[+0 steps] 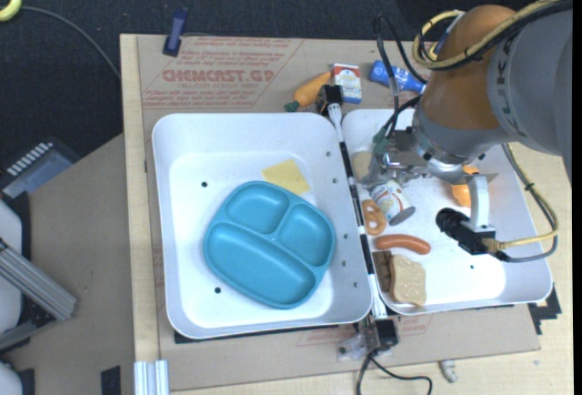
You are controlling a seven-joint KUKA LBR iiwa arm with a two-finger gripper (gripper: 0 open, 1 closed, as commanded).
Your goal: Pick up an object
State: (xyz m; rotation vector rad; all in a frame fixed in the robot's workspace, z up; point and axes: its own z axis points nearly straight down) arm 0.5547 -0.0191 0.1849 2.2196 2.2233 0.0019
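In the right bin (509,288), a can (389,200) lies just beneath the end effector (393,167), grip unclear.

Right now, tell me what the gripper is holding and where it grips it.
It cannot be told. The gripper hangs low over the right bin, close above a small can, but the wrist hides any contact.

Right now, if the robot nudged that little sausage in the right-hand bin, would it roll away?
Probably a bit. The sausage looks round and smooth, lying on its side on the bin's flat floor, so a sideways push may roll it. It seems slightly curved, so it would likely wobble rather than travel far. The bread slice just beside it might stop it.
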